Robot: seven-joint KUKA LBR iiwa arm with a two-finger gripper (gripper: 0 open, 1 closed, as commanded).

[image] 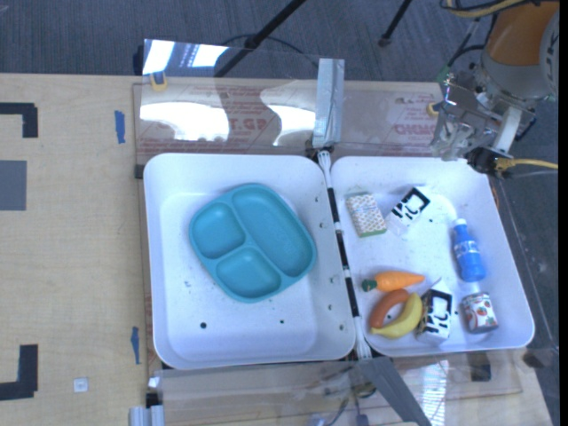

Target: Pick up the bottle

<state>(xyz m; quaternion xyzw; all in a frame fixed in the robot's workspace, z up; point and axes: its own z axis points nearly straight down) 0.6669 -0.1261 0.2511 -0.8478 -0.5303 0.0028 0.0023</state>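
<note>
Tool hovers past the far rim of the right bin, not yet on the bottle.

I am at the approach step: the blue bottle lies on its side near the bin's right wall, well apart from me. Next I must travel nearer over the bin and descend onto it. My wrist points down above the far corner; I cannot tell my opening.

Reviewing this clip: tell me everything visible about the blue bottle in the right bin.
The bottle is small, blue and plastic-looking, with a white cap at its far end and a paler label band around the middle. It lies on its side on the floor of the right bin, near that bin's right wall, cap pointing toward the back. Nothing touches it; the small can sits just in front, and the claw hangs beyond the bin's back rim.
</note>
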